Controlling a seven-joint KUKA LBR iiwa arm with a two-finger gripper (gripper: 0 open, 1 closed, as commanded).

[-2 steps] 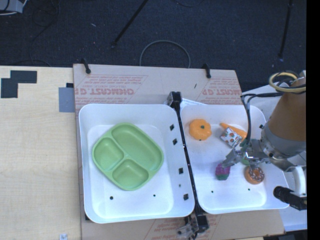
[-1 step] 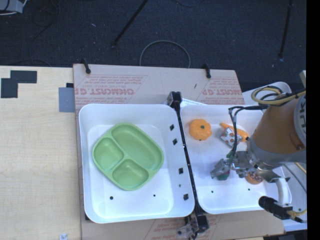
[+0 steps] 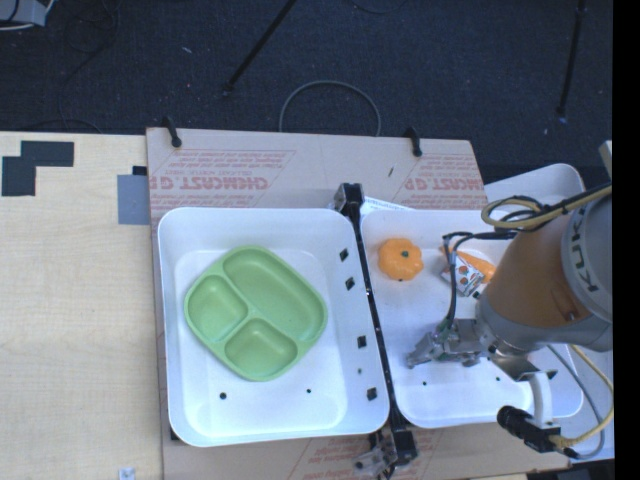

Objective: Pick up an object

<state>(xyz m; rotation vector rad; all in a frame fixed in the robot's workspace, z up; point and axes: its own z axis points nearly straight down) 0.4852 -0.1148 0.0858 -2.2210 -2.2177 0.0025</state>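
A small orange pumpkin-shaped object (image 3: 401,260) lies at the back left of the right bin (image 3: 430,408). An orange and white packet (image 3: 470,271) lies to its right, partly hidden by the arm (image 3: 545,283). My gripper (image 3: 432,350) is low over the middle of the right bin, in front of both objects and apart from them. Nothing shows between its fingers, and their spread is too small to read.
The left bin (image 3: 200,408) holds a green divided plate (image 3: 256,311). A black divider (image 3: 368,318) runs between the two bins. Cables loop around the arm at the right. Cardboard lies under the bins, with a wooden table surface to the left.
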